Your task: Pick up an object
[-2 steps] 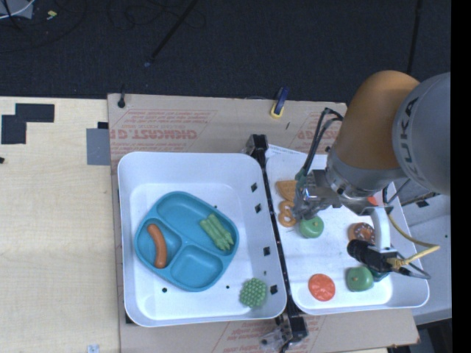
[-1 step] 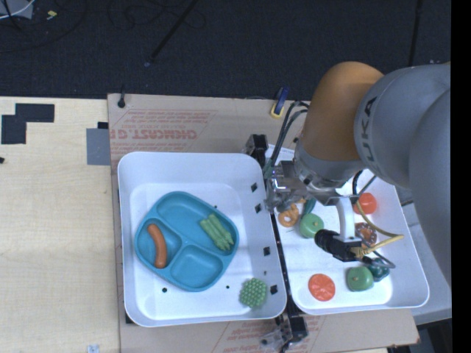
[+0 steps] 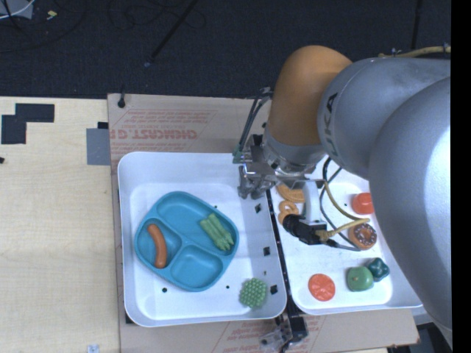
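Note:
My gripper (image 3: 252,182) hangs over the right side of the left bin (image 3: 132,197), close to the rim shared with the right bin (image 3: 401,294). Nothing can be seen held in it. In the left bin lies a blue divided plate (image 3: 184,267) holding a sausage (image 3: 157,245) and green beans (image 3: 218,231). A green bumpy ball (image 3: 253,293) rests near that bin's front right corner. Just right of the gripper, in the right bin, lie orange pretzel-like pieces (image 3: 289,201), partly hidden by the arm.
The right bin also holds a red round slice (image 3: 321,287), a green fruit (image 3: 359,279), a dark teal piece (image 3: 378,268), a brown donut (image 3: 363,235) and an orange-red piece (image 3: 362,203). The arm's bulk covers the bin's back. A black cable loops near the pretzels.

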